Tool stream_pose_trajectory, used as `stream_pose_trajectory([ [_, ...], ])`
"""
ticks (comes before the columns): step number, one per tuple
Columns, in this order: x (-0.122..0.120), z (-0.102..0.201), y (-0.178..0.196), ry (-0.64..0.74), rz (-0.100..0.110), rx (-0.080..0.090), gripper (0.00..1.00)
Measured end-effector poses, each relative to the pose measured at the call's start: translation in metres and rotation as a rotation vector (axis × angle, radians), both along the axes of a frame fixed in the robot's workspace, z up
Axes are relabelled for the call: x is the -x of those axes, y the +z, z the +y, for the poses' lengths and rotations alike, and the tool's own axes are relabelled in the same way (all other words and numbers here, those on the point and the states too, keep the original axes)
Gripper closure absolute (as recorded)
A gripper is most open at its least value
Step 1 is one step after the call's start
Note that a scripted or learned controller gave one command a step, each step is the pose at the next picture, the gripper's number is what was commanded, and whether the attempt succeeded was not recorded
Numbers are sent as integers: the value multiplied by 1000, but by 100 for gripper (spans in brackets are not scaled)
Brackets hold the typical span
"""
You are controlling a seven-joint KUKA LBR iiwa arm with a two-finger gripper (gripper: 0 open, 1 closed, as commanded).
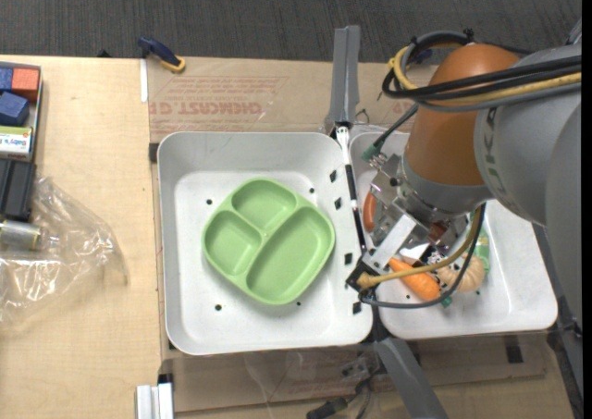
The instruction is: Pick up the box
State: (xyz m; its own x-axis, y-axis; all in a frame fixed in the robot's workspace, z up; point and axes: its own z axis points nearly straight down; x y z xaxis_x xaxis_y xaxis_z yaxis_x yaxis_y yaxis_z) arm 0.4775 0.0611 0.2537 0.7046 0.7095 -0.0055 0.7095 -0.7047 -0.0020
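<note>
My gripper point(426, 249) is lowered into the right bin point(518, 315), and the grey wrist with its orange band covers most of it from above. Just beneath it lies an orange carrot-shaped item point(421, 284). A beige rounded item point(473, 273) rests to the right of that. A red-orange object point(370, 210) shows partly at the bin's left wall, half hidden by the wrist. I cannot make out whether anything is in the gripper.
The left bin point(185, 315) holds a green divided plate point(268, 240). On the bench at far left are clear plastic wrap point(55, 241) and a tray of coloured blocks point(18, 98). A grey post point(345, 75) stands between the bins at the back.
</note>
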Motion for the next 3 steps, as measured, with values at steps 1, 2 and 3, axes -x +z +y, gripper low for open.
stream_pose_trajectory([
  [1,-1,-47,19,-311,-3,1,100],
  [2,1,-28,-45,-490,1,2,100],
  [3,0,-34,-12,-567,-4,1,100],
])
